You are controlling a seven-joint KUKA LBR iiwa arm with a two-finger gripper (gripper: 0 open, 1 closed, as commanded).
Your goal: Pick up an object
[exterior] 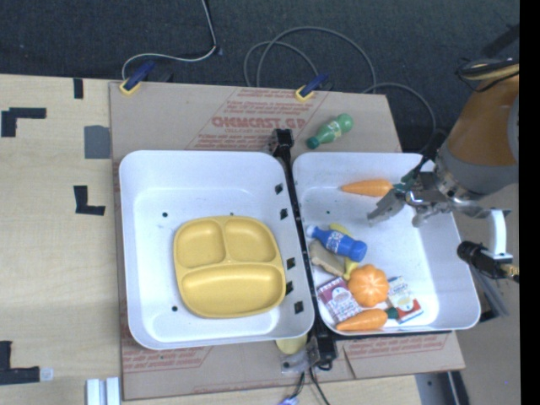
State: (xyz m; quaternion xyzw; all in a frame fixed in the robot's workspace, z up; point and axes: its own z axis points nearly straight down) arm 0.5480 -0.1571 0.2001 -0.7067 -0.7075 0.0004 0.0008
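Red print reading roughly "CHEMCAST GP" runs in slanted repeated lines across the brown cardboard sheet (245,116) at upper centre of the frame, while the red-and-white packet (336,300) at lower right bears lettering too small to read.

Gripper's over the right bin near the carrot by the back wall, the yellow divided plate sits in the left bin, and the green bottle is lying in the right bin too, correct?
Not quite. The green bottle lies outside both bins, on the cardboard behind the right bin, as the camera view shows. The rest holds: the gripper is over the right bin near the carrot, and the yellow divided plate sits in the left bin.
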